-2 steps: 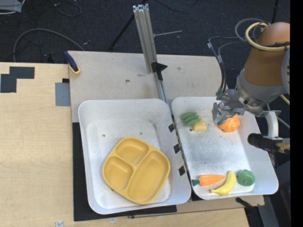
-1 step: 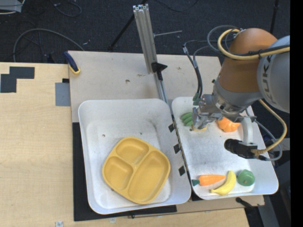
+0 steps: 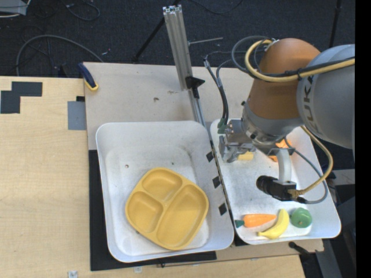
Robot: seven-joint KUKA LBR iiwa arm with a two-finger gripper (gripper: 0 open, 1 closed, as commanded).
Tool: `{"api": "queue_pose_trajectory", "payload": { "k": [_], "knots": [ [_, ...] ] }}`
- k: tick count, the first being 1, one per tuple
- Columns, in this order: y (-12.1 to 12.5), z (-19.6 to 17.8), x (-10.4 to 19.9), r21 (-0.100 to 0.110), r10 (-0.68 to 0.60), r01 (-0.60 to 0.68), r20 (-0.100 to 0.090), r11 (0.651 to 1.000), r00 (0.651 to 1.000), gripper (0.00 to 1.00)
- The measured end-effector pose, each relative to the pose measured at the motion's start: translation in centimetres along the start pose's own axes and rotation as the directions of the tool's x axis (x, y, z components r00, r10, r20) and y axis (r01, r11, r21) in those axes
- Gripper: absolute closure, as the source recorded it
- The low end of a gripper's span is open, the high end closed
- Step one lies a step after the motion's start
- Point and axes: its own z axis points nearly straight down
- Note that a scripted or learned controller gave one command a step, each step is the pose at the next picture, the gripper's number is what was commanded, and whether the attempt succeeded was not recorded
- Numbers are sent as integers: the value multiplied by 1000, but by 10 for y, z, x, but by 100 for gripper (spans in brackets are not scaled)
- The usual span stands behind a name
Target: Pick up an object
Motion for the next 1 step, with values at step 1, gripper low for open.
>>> {"api": "queue_pose_trajectory", "payload": {
  "k": [1],
  "knots": [
    [-7, 17, 44, 1, 0, 0, 0, 1000, 1000, 100]
  ]
}}
